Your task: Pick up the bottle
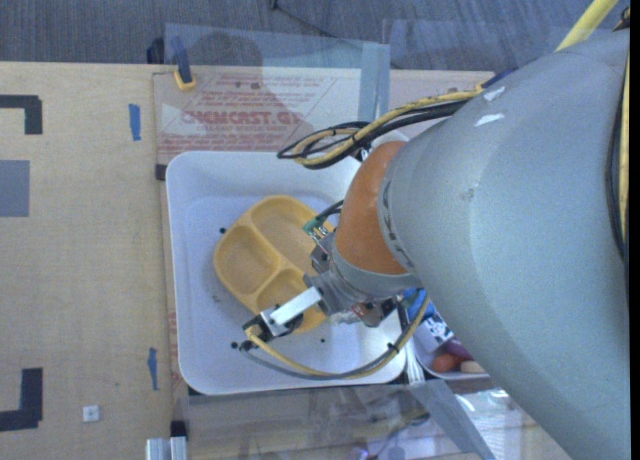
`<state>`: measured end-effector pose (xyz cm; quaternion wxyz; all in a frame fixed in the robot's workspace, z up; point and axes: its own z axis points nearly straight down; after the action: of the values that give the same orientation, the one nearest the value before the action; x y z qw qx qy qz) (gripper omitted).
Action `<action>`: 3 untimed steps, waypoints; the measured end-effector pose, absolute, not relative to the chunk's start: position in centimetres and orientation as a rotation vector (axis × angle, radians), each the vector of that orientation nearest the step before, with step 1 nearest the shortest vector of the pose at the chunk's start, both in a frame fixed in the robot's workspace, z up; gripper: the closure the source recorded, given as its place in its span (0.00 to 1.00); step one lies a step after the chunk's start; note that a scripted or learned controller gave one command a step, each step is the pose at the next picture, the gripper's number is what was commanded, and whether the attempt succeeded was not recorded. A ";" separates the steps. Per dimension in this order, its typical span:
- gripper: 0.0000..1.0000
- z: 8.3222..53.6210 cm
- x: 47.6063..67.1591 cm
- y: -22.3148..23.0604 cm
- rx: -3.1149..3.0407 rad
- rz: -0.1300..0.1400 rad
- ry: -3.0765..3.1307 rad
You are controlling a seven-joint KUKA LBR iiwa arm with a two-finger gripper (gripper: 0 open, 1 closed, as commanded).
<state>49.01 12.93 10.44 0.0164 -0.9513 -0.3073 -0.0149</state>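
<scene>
My grey arm with its orange band (365,218) reaches down into the left white bin (190,248). The gripper (350,310) hangs under the wrist, low over the bin's near right part, just beside a yellow divided tray (262,253). The wrist hides what lies below it. No bottle can be made out for certain. A thing with white and blue print (437,330) peeks out from under the arm in the right bin, and I cannot tell what it is.
A reddish round thing (452,356) lies near the front of the right bin, mostly covered by the arm. Yellow and black cables (330,138) loop over the left bin's far edge. A clear sheet (270,78) lies behind the bins.
</scene>
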 end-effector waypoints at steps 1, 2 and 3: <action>1.00 11.2 48.9 12.9 -2.956 -0.038 -0.956; 1.00 18.4 52.1 5.9 -2.782 0.002 -1.458; 1.00 18.5 48.8 3.7 -2.804 0.006 -1.410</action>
<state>48.75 3.75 18.49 0.0015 -0.8934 -0.4492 0.0019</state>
